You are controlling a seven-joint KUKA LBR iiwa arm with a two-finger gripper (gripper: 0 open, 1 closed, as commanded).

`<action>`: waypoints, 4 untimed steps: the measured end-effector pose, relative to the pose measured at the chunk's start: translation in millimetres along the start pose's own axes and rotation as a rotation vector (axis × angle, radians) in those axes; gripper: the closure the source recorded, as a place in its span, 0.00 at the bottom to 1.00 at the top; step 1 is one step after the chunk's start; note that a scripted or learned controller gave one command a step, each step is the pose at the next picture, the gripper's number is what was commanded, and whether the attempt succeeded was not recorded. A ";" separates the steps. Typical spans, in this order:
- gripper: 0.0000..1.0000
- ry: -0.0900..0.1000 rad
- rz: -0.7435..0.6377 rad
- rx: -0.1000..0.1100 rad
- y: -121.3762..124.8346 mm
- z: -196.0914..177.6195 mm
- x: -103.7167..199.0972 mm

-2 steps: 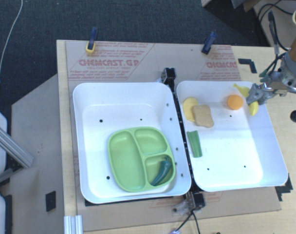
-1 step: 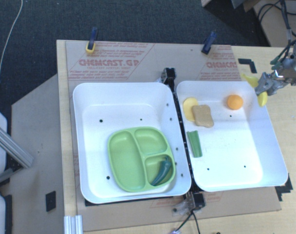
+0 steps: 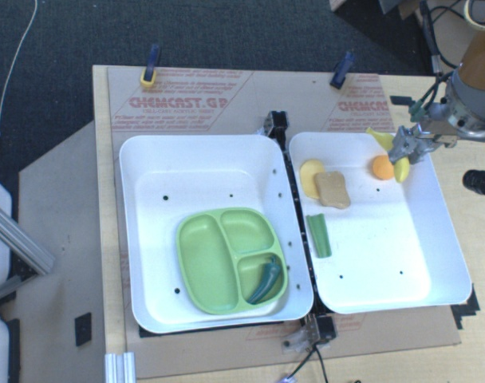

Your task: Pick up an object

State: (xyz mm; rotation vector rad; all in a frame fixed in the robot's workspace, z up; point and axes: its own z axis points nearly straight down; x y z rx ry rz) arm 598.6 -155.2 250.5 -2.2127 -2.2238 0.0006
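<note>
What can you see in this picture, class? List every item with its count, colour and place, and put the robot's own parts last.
Bins: two, white, side by side on the bench.
Divided plate: one, light green, in the left bin, toward the front.
Pepper-shaped item: one, dark teal, in the plate's small front-right compartment.
Yellow round piece: one, yellow, right bin, back left.
Tan block: one, tan, overlapping the yellow round piece.
Green strip: one, green, right bin, along the left wall.
Orange ball: one, orange, right bin, back right, beside the claw.
Yellow pieces: two, yellow, near the ball at the bin's back right.
Clamps: two, blue, on the board's back edge.
Claw: one, grey, over the right bin's back right corner.
</note>
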 end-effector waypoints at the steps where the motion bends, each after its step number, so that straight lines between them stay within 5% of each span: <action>1: 1.00 0.001 0.000 0.001 -6.8 15.1 55.1; 4: 1.00 0.000 -0.001 0.000 -30.1 9.5 229.1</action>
